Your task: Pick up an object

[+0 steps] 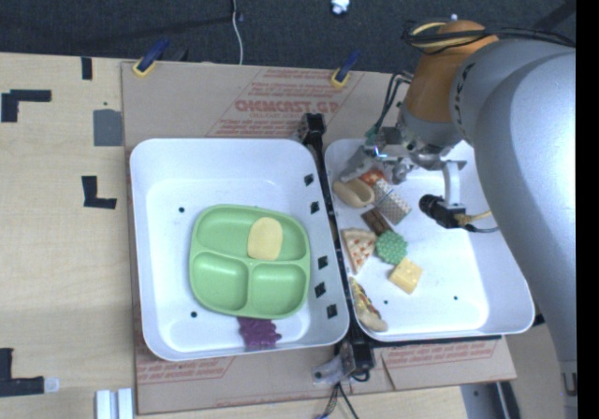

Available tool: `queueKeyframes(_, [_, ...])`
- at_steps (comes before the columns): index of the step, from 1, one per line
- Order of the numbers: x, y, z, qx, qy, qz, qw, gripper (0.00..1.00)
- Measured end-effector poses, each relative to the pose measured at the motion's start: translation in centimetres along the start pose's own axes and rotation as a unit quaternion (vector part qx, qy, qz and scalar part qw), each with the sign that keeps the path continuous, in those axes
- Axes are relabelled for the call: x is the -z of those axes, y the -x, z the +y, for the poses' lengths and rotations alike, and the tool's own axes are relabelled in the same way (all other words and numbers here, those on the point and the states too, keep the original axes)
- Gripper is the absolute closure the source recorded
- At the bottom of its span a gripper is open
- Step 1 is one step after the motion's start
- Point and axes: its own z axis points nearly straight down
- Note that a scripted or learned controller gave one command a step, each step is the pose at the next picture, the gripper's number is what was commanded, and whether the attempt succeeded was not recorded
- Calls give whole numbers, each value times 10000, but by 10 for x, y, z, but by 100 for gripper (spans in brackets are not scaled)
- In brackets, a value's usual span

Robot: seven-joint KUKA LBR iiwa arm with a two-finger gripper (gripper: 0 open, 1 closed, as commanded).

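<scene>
my grey arm [524,155] reaches over the right bin [468,310]. the left bin [159,221] holds a green divided plate [234,267] with a yellow piece [265,238] on it. my fingers [374,169] are low among the toy foods, near the tan piece [354,192]; whether they pinch anything i cannot tell.

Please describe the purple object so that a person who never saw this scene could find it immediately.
Look at the left bin, which holds a green tray. Just below that tray, by the bin's near wall, lies the purple object, small and lumpy like a grape bunch. It is the one purple thing here; the yellow piece nearby lies in the tray itself.
</scene>
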Motion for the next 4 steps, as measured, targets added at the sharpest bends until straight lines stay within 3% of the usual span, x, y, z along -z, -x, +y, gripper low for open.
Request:
queueKeyframes(3, [-3,-11,-2,-6,-50,-2,10000,0])
queueKeyframes(4, [6,-11,-2,2,-48,-6,10000,100])
